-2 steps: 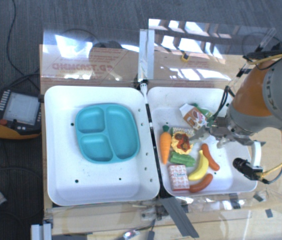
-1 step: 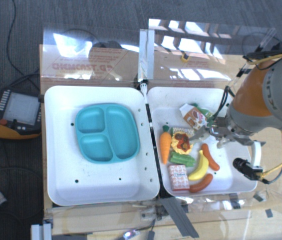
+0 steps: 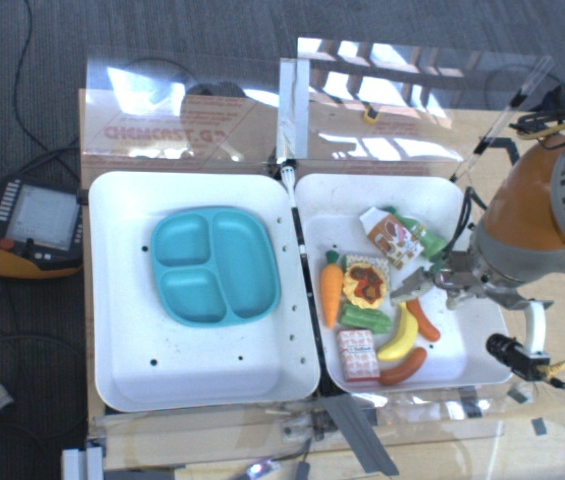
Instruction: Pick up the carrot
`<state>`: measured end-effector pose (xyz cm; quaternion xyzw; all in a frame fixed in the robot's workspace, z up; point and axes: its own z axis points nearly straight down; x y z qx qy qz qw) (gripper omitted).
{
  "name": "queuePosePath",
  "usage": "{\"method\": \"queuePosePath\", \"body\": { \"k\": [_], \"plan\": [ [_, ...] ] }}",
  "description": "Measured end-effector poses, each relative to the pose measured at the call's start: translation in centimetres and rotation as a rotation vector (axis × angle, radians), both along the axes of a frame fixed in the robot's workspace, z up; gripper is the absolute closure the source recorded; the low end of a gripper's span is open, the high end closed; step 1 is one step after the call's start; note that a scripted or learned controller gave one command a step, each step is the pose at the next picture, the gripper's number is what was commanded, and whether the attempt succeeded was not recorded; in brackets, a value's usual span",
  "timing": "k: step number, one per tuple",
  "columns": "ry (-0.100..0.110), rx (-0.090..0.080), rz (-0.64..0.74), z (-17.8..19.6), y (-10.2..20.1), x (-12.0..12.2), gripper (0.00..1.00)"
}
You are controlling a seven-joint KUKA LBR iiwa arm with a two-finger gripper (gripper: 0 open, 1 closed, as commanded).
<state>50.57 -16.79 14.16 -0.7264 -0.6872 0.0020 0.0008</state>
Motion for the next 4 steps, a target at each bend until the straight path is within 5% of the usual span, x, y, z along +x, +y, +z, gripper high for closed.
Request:
{"method": "queuePosePath", "body": {
  "k": [1,2,3,4],
  "plan": [
    [-0.004,0.005,0.134,-4.7,-3.9,1.8,0.00],
    [-0.021,-0.008,0.098,-5.0,-2.1,-1.7,0.00],
    [-0.001,0.001,-0.019,4.1,7.7,-2.1,0.00],
    [0.000,0.000,0.058,-0.9,-1.3,0.5,0.00]
  ]
}}
